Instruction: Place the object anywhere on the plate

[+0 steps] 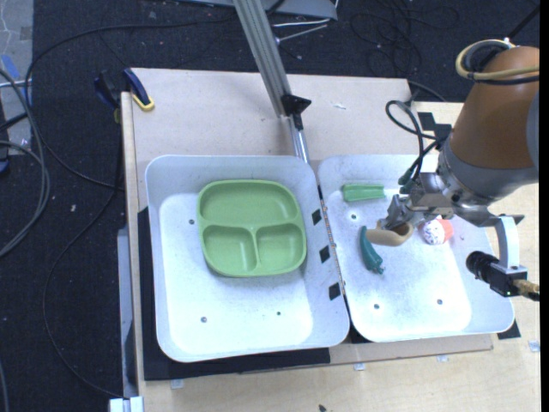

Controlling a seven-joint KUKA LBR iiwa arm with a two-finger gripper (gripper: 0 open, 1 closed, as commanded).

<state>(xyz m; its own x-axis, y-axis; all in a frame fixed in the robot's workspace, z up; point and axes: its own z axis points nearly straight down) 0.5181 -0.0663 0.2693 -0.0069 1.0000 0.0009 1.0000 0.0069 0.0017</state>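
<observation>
Camera view: tool (400,222) low in right white bin (446,312), over a tan curved piece (392,235); finger state cannot be told. Teal curved piece (371,252) just beside. Green three-compartment plastic plate (252,227) lies in left white bin (232,329).

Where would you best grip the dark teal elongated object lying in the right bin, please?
Probably across the narrow middle of the dark teal elongated object, from straight above. It lies flat, aligned roughly up-down in the camera view, with bare bin floor on its long left side.
</observation>
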